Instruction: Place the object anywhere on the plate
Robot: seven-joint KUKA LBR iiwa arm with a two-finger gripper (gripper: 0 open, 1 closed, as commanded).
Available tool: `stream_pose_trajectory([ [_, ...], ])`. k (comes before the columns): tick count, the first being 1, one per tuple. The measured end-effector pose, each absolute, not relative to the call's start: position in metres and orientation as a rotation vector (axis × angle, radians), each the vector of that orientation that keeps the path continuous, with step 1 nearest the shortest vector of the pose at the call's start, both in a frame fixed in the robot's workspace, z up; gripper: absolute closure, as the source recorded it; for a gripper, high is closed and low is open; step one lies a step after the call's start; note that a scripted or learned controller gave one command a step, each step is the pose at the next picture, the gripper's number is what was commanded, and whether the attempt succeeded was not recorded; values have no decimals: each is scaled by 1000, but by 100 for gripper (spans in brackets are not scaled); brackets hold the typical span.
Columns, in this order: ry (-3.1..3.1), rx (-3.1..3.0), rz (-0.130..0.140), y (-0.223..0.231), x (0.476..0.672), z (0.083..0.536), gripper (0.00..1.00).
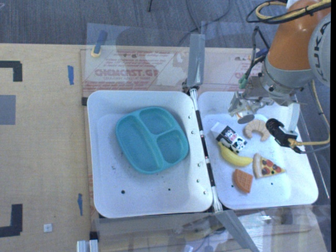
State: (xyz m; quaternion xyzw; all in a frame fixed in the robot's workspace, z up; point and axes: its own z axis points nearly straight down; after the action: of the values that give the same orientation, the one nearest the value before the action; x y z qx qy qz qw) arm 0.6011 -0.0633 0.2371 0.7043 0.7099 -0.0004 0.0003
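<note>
Gripper (242, 111) over R bin (304, 193) nr croissant (256, 129); finger state unclear. Plate (151, 139) in L bin.

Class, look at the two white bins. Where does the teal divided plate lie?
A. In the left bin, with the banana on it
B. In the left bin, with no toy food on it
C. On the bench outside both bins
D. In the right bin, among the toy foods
B. The teal plate lies in the left bin with nothing in its compartments, while the banana lies in the right bin.
</note>
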Motion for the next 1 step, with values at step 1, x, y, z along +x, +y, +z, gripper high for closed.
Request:
stream_pose_trajectory([
  [1, 2427, 1998, -2, -7, 632, 185, 100],
])
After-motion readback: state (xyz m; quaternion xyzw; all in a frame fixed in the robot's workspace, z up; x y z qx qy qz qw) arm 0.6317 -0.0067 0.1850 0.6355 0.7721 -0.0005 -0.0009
